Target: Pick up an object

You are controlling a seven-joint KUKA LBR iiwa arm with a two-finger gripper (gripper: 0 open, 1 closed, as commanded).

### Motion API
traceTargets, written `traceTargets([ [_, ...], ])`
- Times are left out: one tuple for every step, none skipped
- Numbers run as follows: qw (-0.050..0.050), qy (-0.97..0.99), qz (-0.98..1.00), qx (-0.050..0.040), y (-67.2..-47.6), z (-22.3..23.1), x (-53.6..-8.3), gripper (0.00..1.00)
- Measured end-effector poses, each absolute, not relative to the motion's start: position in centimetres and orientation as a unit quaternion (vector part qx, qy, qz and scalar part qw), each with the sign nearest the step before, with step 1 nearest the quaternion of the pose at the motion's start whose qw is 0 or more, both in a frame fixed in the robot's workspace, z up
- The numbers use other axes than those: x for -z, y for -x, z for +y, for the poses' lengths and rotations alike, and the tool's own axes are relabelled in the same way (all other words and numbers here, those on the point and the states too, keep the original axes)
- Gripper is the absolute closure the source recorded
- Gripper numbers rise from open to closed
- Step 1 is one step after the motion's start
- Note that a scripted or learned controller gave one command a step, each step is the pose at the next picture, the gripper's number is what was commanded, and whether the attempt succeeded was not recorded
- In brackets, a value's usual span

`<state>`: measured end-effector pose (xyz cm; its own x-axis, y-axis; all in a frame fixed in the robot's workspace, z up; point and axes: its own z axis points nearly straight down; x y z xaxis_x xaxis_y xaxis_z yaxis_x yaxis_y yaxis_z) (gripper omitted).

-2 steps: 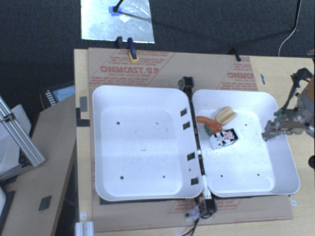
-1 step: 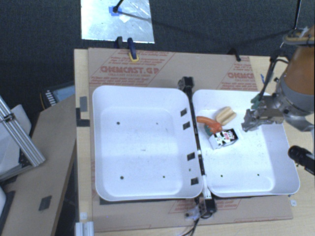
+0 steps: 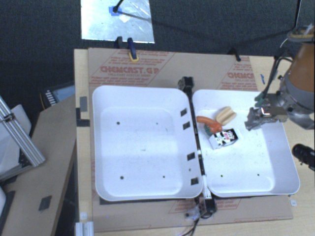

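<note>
In the right bin (image 3: 261, 181) lie three small objects close to its left wall: a tan bread-like piece (image 3: 226, 115), an orange carrot-like piece (image 3: 209, 123) and a small white box with red and black print (image 3: 224, 138). My gripper (image 3: 255, 118) hangs over the right bin's upper right part, to the right of the objects and apart from them. Nothing shows between its fingers.
The left bin (image 3: 142, 141) adjoins the right one, joined by black clips along the shared wall. Both stand on a cardboard sheet (image 3: 147, 65). A metal plate (image 3: 117, 14) lies on the dark floor behind, and an aluminium frame (image 3: 15, 136) stands at the left.
</note>
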<state>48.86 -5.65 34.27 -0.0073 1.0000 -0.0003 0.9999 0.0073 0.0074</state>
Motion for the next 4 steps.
traceTargets([
  [0.003,-0.702,0.712,-0.0046,-48.7,2.5,-41.6,1.0],
  [0.002,-0.704,0.71,-0.0027,-48.8,2.0,-42.3,1.0],
  [0.003,-0.702,0.712,-0.0035,-48.9,2.0,-43.4,1.0],
  [0.001,-0.704,0.71,-0.0023,-48.7,8.8,-46.4,1.0],
])
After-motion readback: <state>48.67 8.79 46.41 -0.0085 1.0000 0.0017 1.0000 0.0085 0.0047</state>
